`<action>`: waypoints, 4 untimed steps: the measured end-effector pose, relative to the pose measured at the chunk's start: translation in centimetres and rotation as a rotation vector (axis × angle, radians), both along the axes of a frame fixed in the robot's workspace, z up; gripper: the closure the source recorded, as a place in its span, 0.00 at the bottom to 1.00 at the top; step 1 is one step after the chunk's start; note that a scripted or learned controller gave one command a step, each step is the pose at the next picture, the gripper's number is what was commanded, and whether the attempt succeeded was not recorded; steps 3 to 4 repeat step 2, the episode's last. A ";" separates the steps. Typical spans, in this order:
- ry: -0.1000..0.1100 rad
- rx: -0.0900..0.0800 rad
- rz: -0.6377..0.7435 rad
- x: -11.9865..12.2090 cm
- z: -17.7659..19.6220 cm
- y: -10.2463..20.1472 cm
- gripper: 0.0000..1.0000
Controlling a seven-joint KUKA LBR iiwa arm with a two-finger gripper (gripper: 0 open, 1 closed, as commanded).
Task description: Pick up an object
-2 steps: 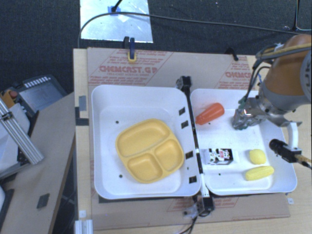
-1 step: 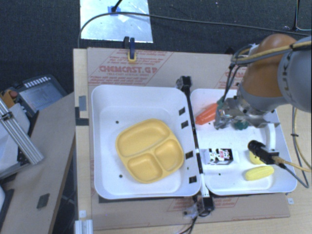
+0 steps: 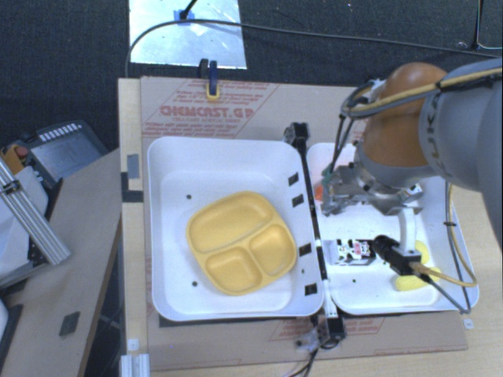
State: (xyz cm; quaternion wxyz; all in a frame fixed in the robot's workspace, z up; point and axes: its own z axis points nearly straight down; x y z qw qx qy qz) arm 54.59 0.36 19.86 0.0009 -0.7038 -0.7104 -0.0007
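A yellow three-compartment plate (image 3: pixel 240 242) lies in the left bin (image 3: pixel 169 210). In the right bin (image 3: pixel 448 289) a small black, white and red packet (image 3: pixel 354 250) rests near the dividing wall. A yellow object (image 3: pixel 416 280) sits toward that bin's front right, partly covered by the robot's hardware. A small red-orange thing (image 3: pixel 320 188) peeks out at the bin's left wall, mostly hidden. My gripper (image 3: pixel 336 199) hangs low over the right bin's left part, just above the packet and beside the red-orange thing. The wrist blocks the view of what is under it.
The grey arm with its orange band (image 3: pixel 401 124) covers the back half of the right bin. Black clips (image 3: pixel 299 136) run along the wall between the bins. Cardboard (image 3: pixel 204 108) lies under both bins, and a side table (image 3: pixel 55 234) stands to the left.
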 end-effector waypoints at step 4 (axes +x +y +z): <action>-0.001 0.000 0.000 -1.6 0.9 9.7 1.00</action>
